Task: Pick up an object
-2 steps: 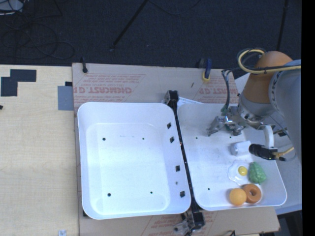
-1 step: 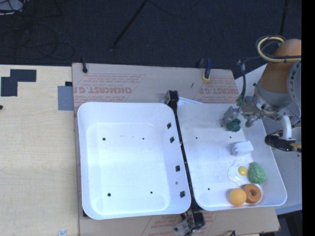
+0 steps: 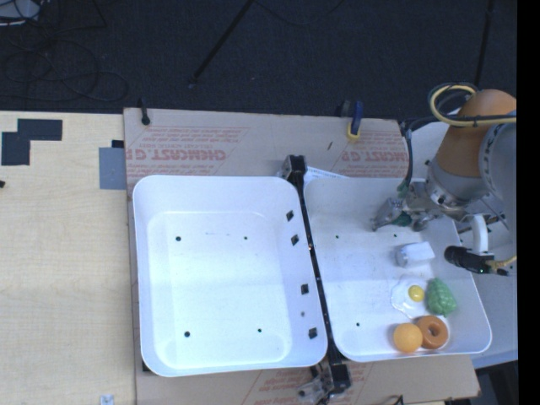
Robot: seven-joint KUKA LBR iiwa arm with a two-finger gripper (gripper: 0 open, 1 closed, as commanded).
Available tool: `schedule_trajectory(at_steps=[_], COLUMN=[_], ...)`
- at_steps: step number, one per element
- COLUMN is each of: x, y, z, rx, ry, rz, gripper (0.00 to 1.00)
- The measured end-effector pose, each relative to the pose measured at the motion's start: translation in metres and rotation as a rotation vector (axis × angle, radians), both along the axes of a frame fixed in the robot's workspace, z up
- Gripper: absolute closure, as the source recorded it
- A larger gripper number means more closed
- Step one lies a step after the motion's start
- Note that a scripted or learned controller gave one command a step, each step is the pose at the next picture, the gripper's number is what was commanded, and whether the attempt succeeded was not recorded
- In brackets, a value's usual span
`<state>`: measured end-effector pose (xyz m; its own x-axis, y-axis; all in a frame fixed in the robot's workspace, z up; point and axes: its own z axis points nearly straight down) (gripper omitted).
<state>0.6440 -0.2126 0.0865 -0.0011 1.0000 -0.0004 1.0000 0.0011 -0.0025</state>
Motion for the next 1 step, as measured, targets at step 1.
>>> schedule_trajectory(at_steps=[1], x=[0.0000], y=[0.0002], z=[0.0011], rx=[0.000], ry=[0.000], rz=[0.000], gripper=[0.00])
